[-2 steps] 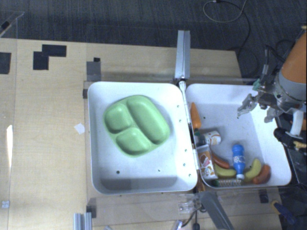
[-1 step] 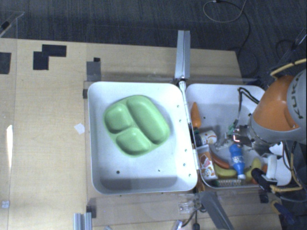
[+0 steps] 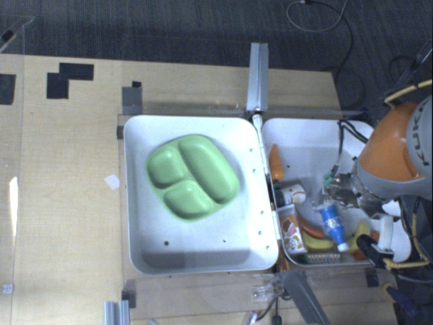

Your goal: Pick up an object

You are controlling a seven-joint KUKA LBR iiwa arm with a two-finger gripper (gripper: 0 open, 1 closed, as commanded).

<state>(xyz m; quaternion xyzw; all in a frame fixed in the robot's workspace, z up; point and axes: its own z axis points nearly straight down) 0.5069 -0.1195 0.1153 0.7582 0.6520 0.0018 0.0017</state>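
The right bin (image 3: pixel 304 133) holds several small items. A blue bottle with a white cap (image 3: pixel 332 225) lies tilted near the bin's front, over a yellow banana (image 3: pixel 321 244) and a red piece (image 3: pixel 310 228). My gripper (image 3: pixel 333 196) is low in this bin, right at the bottle's upper end; the grey wrist and orange band (image 3: pixel 389 151) rise to its right. The wrist hides how the gripper meets the bottle. An orange carrot-shaped item (image 3: pixel 275 162), a small can (image 3: pixel 292 195) and a printed packet (image 3: pixel 291 234) lie along the bin's left wall.
The left bin (image 3: pixel 139 246) carries a green three-part plate (image 3: pixel 193 176) at its middle. A metal divider post (image 3: pixel 258 80) stands between the bins at the back. A black cable (image 3: pixel 318 15) lies on the dark floor beyond the bench.
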